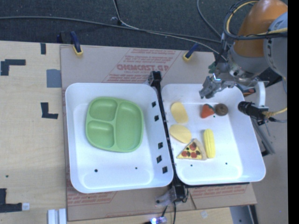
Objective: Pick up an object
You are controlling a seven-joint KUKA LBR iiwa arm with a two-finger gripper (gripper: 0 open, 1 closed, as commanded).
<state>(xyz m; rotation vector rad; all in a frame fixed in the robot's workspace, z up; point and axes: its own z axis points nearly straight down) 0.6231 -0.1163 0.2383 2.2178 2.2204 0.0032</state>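
- Two bins; we read positions off the right bin (243, 169).
- Gripper (209, 90) hovers above its far edge, empty; finger state unclear to us.
- Likeliest target, strawberry (207, 111), lies just below, touching nothing but a brown piece (221, 109).

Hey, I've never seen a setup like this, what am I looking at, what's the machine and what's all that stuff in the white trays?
This is one camera looking down at a slant on a bench. The grey robot arm with an orange band reaches in from the right; its two-finger gripper hangs over the right white bin, holding nothing. That bin holds toy food: two pale yellow pieces, a red strawberry, a brown round piece, a yellow corn cob and a pizza slice. The left white bin holds a green divided plate.
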